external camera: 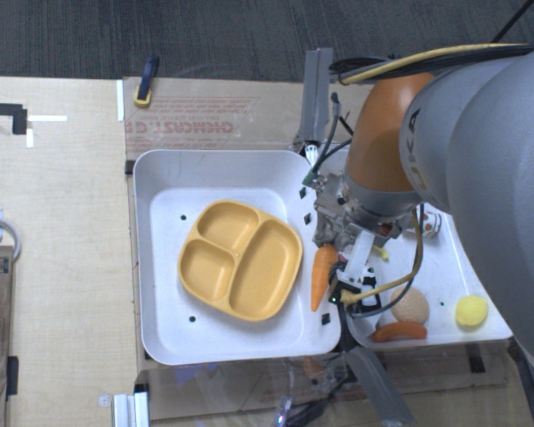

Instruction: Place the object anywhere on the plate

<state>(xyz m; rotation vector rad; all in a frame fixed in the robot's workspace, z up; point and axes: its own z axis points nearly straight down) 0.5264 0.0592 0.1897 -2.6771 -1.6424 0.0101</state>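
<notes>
A yellow three-compartment plate (240,259) lies in the middle of the left bin (160,238). An orange carrot (321,276) points downward over the rim between the two bins, just right of the plate. Its top end meets the underside of my gripper (335,249), which hangs low over the dividing rim. The wrist and arm hide how the carrot is gripped. Nothing rests on the plate.
The right bin (445,278) holds a tan round thing (410,307), a red-orange sausage-shaped thing (400,331) and a yellow ball (471,310). My large grey arm (481,149) covers most of that bin. A cardboard sheet (205,118) lies behind the left bin.
</notes>
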